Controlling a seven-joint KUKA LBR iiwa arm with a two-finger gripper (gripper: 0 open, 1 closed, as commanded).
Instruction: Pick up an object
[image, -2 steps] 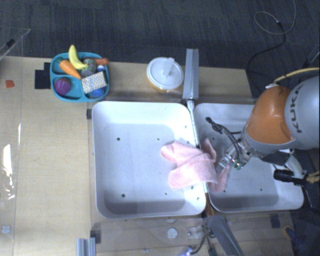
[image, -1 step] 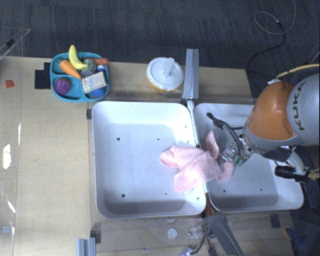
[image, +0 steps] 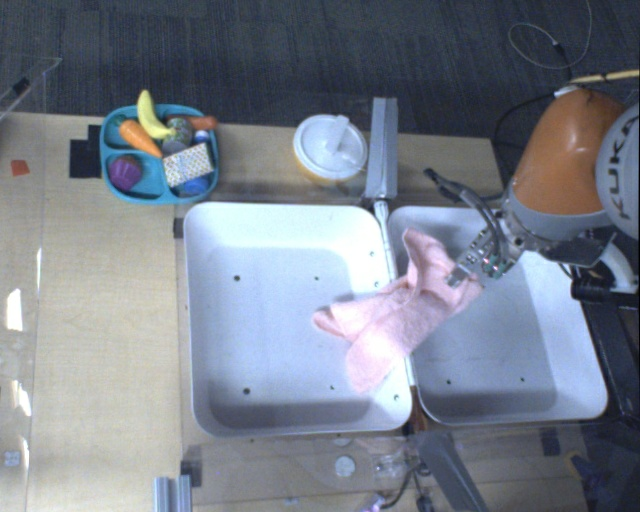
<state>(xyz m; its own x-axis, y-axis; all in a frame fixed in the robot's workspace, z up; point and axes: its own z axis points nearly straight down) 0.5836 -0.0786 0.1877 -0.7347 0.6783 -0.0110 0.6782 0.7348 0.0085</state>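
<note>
A pink cloth (image: 400, 320) stretches across the divider between the two white bins. Its lower end hangs over the left bin (image: 250, 300) and throws a shadow on the bin floor. Its upper right end rises over the right bin (image: 540, 360) to my gripper (image: 466, 275). The gripper is shut on that end of the cloth, and the arm with its orange band (image: 565, 155) reaches in from the right.
A blue divided tray (image: 108, 160) with toy food, including a banana (image: 152, 117) and a carrot (image: 138, 137), sits at the back left of the bench. A white lidded bowl (image: 330, 147) and a grey metal bar (image: 380, 150) stand behind the bins.
</note>
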